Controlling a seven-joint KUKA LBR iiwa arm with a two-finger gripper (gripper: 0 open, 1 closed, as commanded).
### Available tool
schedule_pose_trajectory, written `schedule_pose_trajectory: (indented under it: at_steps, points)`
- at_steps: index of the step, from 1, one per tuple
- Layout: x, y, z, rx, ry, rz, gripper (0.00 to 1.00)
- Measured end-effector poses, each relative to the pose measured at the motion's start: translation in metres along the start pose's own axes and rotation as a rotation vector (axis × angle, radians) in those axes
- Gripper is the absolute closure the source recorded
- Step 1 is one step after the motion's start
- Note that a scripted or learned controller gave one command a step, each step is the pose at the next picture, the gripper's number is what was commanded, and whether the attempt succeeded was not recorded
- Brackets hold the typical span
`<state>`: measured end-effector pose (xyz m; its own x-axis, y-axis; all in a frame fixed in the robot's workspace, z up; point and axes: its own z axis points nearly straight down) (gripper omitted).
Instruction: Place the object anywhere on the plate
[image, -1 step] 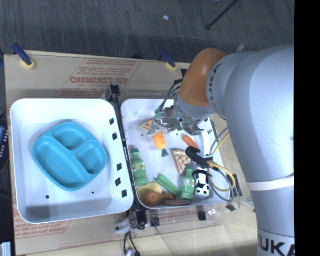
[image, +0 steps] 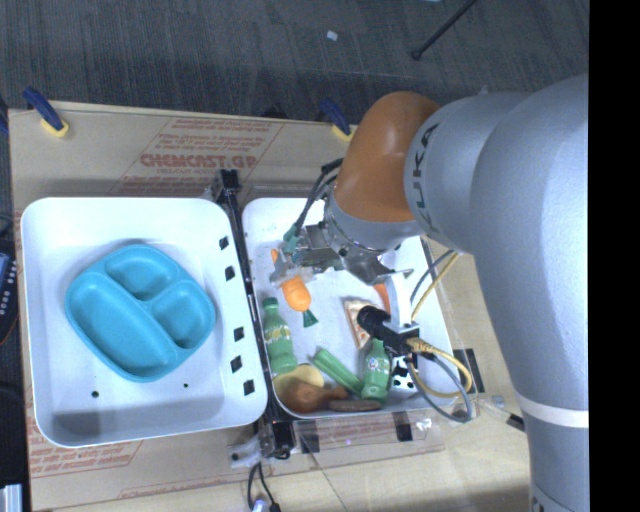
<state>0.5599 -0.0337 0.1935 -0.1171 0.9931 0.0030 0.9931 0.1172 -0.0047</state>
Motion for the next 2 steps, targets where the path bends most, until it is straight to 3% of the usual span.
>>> schedule_pose_trajectory:
  at_steps: [1, 2]
  points:
    - [0.115, 0.0283, -0.0417, 0.003, -0.003, 0.149, 1.0]
    - [0.1115, 0.0277, -0.041, 0.005, -0.005, 0.156, 0.0]
